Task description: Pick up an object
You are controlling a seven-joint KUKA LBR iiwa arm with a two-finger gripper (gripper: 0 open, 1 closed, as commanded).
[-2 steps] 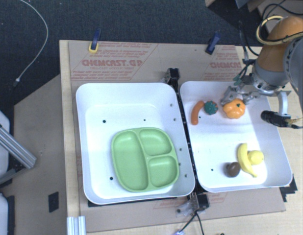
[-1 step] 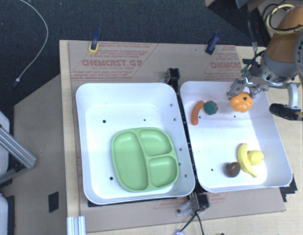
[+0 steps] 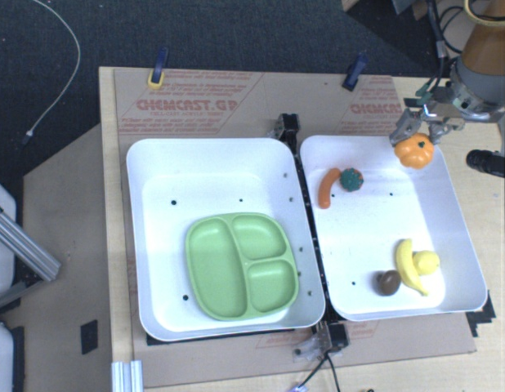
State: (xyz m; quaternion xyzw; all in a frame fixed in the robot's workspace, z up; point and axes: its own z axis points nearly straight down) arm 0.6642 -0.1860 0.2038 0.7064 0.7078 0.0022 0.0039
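Observation:
My gripper (image 3: pixel 416 133) hangs over the far right corner of the right bin (image 3: pixel 375 243), its fingers closed on an orange fruit (image 3: pixel 414 152) that hangs just below them. Lower in that bin lie a carrot-like orange stick (image 3: pixel 326 188) with a small green ball (image 3: pixel 351 180) beside it. Near the front of the bin rest a yellow banana (image 3: pixel 416 268) and a small brown round object (image 3: pixel 388 282).
The left bin (image 3: pixel 154 186) holds a green divided plate (image 3: pixel 240 264). A black clamp (image 3: pixel 287 126) sits between the bins at the back, with blue clips (image 3: pixel 355 72) on the board's far edge. The arm reaches in from the upper right.

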